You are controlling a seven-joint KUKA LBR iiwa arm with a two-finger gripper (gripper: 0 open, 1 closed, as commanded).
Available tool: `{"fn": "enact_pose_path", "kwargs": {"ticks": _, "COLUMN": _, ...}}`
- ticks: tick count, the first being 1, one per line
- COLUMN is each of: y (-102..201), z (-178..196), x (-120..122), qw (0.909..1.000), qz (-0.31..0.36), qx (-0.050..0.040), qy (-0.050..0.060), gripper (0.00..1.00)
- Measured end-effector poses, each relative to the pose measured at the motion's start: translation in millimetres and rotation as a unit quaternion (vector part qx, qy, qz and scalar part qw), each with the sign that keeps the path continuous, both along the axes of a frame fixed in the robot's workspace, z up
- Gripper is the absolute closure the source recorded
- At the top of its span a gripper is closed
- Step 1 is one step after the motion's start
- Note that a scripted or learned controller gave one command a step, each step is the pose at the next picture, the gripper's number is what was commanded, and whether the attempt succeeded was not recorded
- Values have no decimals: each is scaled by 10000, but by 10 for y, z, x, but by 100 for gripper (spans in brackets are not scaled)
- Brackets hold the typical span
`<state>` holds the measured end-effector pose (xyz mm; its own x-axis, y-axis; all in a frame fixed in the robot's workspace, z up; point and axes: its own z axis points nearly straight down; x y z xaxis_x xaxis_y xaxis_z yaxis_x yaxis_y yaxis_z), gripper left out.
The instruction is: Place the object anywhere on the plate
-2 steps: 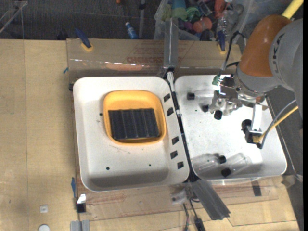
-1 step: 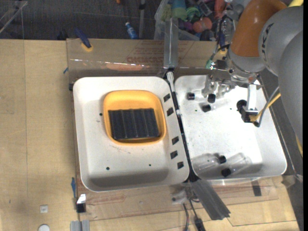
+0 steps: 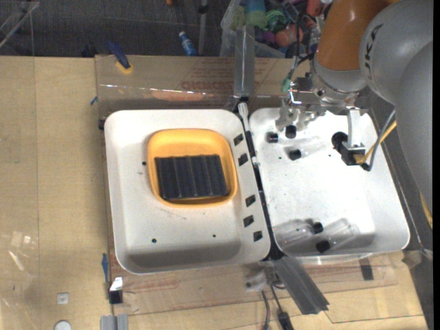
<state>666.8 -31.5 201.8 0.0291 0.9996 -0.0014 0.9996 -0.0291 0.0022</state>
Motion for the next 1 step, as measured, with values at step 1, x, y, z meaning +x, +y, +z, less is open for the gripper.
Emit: {"fn": "enact_pose_path", "kwargs": {"ticks": 1, "y": 6, "z": 1, "x": 0, "qw": 10000, "qz": 5, "qx": 1, "qy": 0, "gripper": 0}}
